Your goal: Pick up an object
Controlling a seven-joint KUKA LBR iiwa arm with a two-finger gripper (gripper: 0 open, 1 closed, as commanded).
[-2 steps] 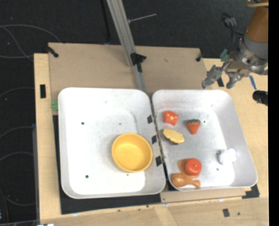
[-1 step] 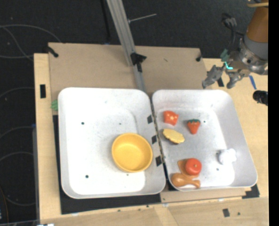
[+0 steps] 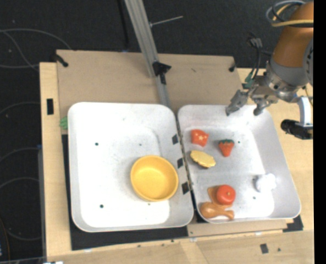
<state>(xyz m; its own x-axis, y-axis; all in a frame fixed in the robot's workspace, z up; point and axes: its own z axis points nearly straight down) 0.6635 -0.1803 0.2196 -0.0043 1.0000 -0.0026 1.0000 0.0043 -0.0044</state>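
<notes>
My gripper (image 3: 244,108) hangs open over the far edge of the right bin (image 3: 272,147), its two fingers spread apart with nothing between them. Below it in that bin lie a small red piece (image 3: 199,138), a strawberry (image 3: 226,147), a yellow cookie-shaped piece (image 3: 202,159), a red tomato (image 3: 225,193), a brown pear-shaped piece (image 3: 216,211) and a white lump (image 3: 264,182). The nearest things, the red piece and the strawberry, lie well in front of the fingertips.
A yellow bowl (image 3: 154,177) sits in the left bin (image 3: 97,142) near its right side. A metal pole (image 3: 143,32) slants up from between the bins at the back. The wooden bench (image 3: 206,70) borders both bins.
</notes>
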